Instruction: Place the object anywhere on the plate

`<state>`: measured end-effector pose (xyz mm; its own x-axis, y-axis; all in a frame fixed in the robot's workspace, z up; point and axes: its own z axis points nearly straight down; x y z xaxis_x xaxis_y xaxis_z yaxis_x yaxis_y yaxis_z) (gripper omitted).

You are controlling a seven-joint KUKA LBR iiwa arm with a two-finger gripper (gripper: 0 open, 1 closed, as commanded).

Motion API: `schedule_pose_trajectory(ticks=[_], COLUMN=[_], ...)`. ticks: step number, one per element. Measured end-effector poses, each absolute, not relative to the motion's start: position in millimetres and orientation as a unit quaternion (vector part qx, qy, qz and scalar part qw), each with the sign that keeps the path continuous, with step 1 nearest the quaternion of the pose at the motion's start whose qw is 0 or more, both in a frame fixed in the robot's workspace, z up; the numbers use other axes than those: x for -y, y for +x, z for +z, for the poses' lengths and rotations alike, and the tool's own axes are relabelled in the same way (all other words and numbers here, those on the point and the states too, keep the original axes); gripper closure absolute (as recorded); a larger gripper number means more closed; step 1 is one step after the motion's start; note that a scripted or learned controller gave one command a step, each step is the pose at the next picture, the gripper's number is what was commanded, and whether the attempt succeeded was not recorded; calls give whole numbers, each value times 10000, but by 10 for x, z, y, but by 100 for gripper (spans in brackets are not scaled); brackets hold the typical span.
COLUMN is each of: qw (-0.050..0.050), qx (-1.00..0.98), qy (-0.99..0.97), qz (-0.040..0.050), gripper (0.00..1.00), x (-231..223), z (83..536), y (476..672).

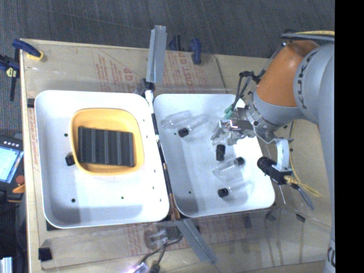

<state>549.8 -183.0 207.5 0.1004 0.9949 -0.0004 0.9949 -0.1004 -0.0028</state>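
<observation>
Hovering over clear bottles (185, 121) in the right bin (193, 201), fingers (226, 131) unreadable; no legible labels.

Grey arm (315, 78) with orange band (281, 75), metallic wrist hardware, thin dark and green cables

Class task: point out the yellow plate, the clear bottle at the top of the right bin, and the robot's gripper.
Plate (106, 116): camera view, on its yellow rim at the top.
Bottle (181, 120): camera view, on its clear body.
Gripper (226, 131): camera view, between its fingertips.
</observation>
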Motion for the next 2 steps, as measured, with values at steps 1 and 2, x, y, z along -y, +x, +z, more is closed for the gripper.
schedule_pose_trajectory(ticks=[1, 2], qw=[17, 22], qx=[6840, 7752], qy=[-7294, -6317], qz=[7, 15], gripper=[100, 100], x=[768, 16], z=[2445, 2178], y=[6131, 6348])
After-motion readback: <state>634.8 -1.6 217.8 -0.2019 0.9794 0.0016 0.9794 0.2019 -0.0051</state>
